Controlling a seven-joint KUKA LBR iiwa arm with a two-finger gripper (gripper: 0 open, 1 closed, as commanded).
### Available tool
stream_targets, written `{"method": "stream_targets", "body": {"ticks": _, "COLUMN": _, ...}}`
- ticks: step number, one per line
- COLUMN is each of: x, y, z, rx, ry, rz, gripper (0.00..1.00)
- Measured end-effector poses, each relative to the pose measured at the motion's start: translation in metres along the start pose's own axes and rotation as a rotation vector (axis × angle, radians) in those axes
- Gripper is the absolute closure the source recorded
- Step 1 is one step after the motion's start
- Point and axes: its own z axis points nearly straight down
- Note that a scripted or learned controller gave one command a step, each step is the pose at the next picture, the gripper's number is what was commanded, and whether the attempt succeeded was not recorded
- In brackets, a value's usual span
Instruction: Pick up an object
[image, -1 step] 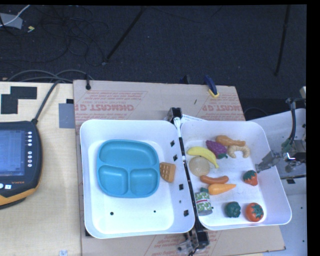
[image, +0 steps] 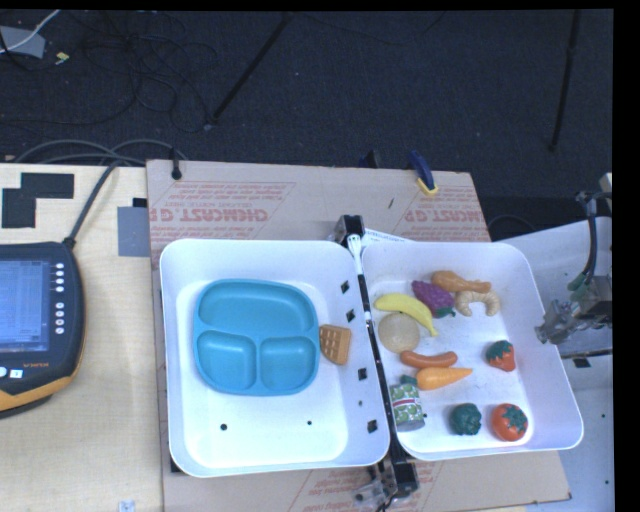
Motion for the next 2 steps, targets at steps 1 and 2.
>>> {"method": "stream_targets", "body": {"ticks": 1, "x": 0.062, "y": -0.011, "z": -0.054, "rx": -0.005, "ry": -0.002, "rz": -0.004, "gripper": 1.0}}
{"method": "stream_targets", "body": {"ticks": 2, "x": 0.11, "y": -0.012, "z": 0.034, "rx": 0.007, "ry": 0.002, "rz": -0.004, "gripper": 1.0}}
